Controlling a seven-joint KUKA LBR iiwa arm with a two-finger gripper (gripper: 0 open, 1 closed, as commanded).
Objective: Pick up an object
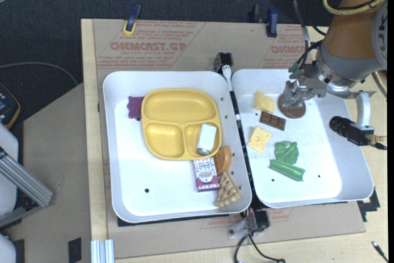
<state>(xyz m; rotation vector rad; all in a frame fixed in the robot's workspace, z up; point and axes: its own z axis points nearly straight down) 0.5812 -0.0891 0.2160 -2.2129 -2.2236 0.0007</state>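
Waffle cone (228,190) lowermost; chocolate bar (272,121) just beside claw (293,106), grip state unclear.

Glossy yellow plastic tray (178,109), smooth white bins (123,151)

The arm (354,15) is cut off by the right edge.

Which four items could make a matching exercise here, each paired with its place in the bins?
Things:
1. yellow divided plate
2. green toy
3. brown bar
4. purple piece

Places:
A. right bin, toward the near edge
B. left bin, peeking out at the plate's left side
C. left bin, middle
D. right bin, just below and left of the gripper

Pairs: 1-C, 2-A, 3-D, 4-B
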